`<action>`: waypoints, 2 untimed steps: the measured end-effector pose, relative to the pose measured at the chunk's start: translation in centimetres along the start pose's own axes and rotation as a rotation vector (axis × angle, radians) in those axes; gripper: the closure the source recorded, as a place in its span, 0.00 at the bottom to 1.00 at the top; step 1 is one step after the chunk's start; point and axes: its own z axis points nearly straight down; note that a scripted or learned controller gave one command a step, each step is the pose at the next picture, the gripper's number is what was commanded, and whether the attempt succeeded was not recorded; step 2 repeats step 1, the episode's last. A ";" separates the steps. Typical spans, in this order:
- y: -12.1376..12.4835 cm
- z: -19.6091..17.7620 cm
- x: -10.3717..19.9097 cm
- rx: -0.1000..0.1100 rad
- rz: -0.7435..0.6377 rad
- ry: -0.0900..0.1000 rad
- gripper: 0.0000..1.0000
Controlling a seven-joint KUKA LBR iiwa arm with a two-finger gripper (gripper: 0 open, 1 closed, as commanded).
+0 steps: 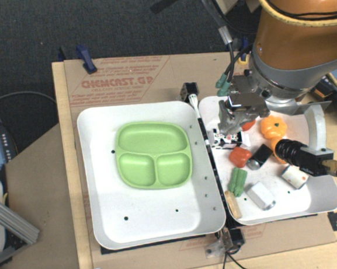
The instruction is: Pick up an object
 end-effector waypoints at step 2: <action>0.1 -7.1 1.7 -0.023 0.004 0.003 1.00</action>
